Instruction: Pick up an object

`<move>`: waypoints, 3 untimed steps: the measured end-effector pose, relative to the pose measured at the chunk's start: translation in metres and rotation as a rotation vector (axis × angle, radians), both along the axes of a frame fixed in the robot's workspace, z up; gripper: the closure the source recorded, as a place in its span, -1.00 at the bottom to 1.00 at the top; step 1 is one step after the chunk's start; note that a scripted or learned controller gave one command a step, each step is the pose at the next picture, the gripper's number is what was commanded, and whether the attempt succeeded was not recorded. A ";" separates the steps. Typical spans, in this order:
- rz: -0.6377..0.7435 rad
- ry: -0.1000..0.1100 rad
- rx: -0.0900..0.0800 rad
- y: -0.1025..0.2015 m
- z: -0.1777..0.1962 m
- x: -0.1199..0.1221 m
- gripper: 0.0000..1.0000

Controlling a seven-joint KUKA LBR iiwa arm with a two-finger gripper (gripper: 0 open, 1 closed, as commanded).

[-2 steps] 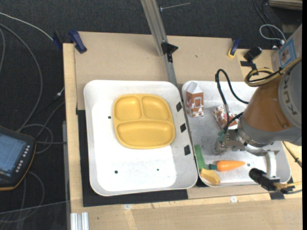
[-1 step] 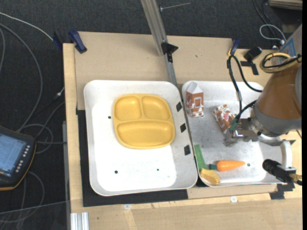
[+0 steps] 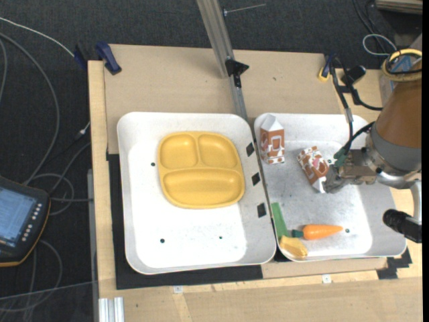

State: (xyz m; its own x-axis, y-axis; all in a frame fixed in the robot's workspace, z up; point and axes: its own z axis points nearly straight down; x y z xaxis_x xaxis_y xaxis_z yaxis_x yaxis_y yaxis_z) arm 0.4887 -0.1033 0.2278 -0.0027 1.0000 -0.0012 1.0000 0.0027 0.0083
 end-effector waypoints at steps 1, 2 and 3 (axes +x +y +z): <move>-0.001 0.003 0.000 0.000 0.025 0.001 1.00; 0.005 0.005 0.003 0.053 0.029 0.010 1.00; 0.006 0.006 0.003 0.108 0.028 0.033 1.00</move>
